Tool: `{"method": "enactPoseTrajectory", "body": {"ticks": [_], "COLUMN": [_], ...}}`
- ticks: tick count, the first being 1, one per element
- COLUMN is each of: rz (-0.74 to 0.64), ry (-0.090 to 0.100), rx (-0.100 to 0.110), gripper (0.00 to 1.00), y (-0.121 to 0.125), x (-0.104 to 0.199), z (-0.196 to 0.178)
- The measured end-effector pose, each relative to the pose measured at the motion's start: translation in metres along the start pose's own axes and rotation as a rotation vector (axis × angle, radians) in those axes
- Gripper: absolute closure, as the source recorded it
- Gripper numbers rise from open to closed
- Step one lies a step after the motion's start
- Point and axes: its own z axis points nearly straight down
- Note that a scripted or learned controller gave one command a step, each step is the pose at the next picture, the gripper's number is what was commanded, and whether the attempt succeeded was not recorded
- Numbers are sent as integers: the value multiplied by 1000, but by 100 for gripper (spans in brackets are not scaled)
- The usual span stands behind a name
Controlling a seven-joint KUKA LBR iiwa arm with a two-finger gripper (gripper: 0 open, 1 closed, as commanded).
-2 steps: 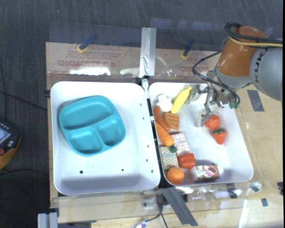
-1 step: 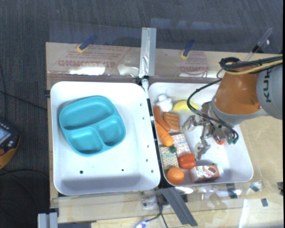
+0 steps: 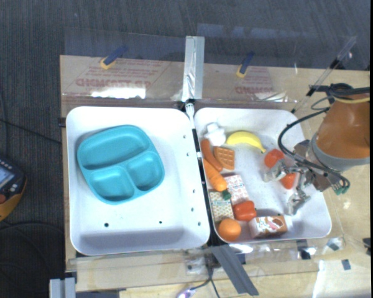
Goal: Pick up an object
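The right bin point(image 3: 311, 225) holds toy food. A yellow banana point(image 3: 244, 140) lies near its far wall, with a white piece point(image 3: 214, 131) to its left. Along the left wall lie a waffle-like piece point(image 3: 224, 157), a carrot point(image 3: 214, 172) and a small printed box point(image 3: 236, 188). At the front are a red piece point(image 3: 244, 211), an orange point(image 3: 230, 230) and a brown packet point(image 3: 268, 225). My gripper point(image 3: 287, 185) is low over the bin's right half. A red-orange piece point(image 3: 273, 158) sits right by it, and another orange bit point(image 3: 289, 180) shows at its tip.
The left bin point(image 3: 87, 228) holds a blue divided tray point(image 3: 120, 162). A metal divider point(image 3: 193, 73) runs between the bins at the back. Black cables point(image 3: 298, 126) loop off the arm above the right bin. A handheld controller point(image 3: 0, 188) lies far left.
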Motion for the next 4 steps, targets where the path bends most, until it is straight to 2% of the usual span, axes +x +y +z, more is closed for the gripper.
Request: {"method": "enactPoseTrajectory", "body": {"ticks": [1, 2, 3, 4], "rz": [-56, -78, -75, 28], "ry": [-3, 1, -7, 6], "rx": [-3, -4, -4, -10], "gripper": [0, 0, 100, 100], "y": [45, 28, 28, 82], "x": [-74, -126, -128, -164], "z": [1, 3, -9, -102]}}
